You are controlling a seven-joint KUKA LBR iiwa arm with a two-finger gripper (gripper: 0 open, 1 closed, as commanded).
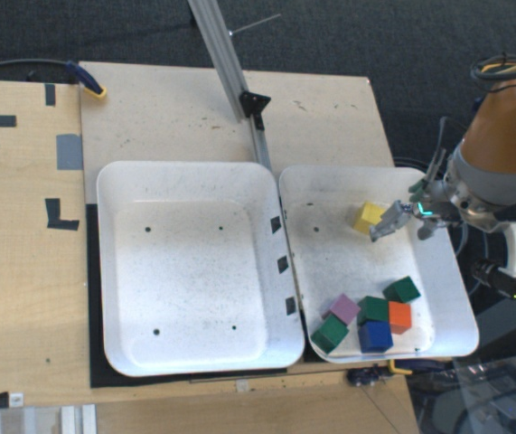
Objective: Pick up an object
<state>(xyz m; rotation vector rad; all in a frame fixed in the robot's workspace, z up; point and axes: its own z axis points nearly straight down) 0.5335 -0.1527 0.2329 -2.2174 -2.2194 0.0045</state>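
Starting at the near edge, I am looking at a cluster of blocks sitting in the six o'clock corner of the right bin [438, 269]: a dark green block [330, 333], a lilac block [343, 309], a blue block [376, 334], an orange block [400, 316], and two more green ones, one [374, 310] just behind the blue and one [402, 289] at about one o'clock from the orange. They are lying packed close, several touching. None of them is being lifted.

Moving farther in, a yellow block [369, 216] is resting on the bin floor toward the bin's twelve o'clock side, apart from the cluster. The gripper [393, 222] is hanging right beside it, at the block's three o'clock, reaching in from the arm at the right. I am not making out how its end is set, so I cannot tell its state, and I am not seeing the block between it.

Farthest from the arm, at nine o'clock, the left bin [113, 242] is sitting alongside.

I am judging the pick as approached but not made: the yellow block looks like the target, and closing on it and lifting are both left.
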